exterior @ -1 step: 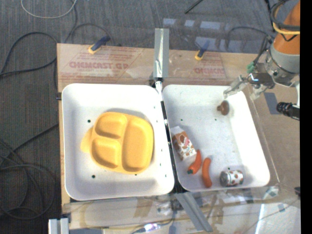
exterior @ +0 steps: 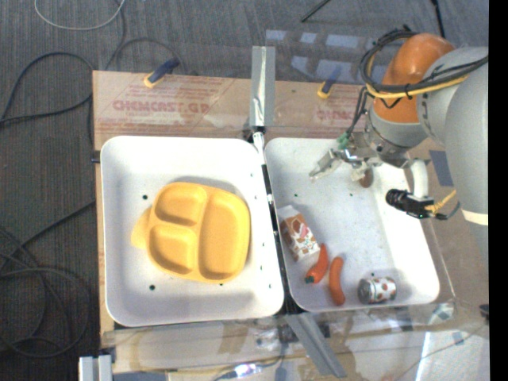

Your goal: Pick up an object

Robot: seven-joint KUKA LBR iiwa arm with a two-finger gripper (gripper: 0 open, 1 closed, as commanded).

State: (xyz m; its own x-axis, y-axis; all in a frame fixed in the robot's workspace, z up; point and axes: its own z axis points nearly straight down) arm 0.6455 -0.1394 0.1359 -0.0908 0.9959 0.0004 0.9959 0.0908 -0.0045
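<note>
From the overhead camera I've got the gripper (exterior: 343, 159) hanging over the far end of the right bin (exterior: 361, 221), close to its back wall. Its fingers (exterior: 324, 167) are spread apart, a moderate gap, nothing between them. A small brown object (exterior: 365, 178) sits just beside the tool; too small for me to say what it is or whether anything touches it.

The arm (exterior: 413, 94) comes in from the right, orange band sitting above the wrist, cables looped around it. A black fitting (exterior: 401, 200) juts out over the bin's right side.

Room to move: the middle of the right bin is bare white floor, open between the gripper and the items at the near end. The divider between the two bins is well to the gripper's left.

Candidates for picking all lie near the front: a small printed carton (exterior: 298, 236) against the left wall, tilted; two orange carrot-like pieces (exterior: 327, 272) just beside it, nearly touching each other; a small can (exterior: 377, 289) on its side in the near right corner.

Left bin (exterior: 119, 205) holds a yellow compartment tray (exterior: 198, 230), upside-looking or upright I can't tell.
</note>
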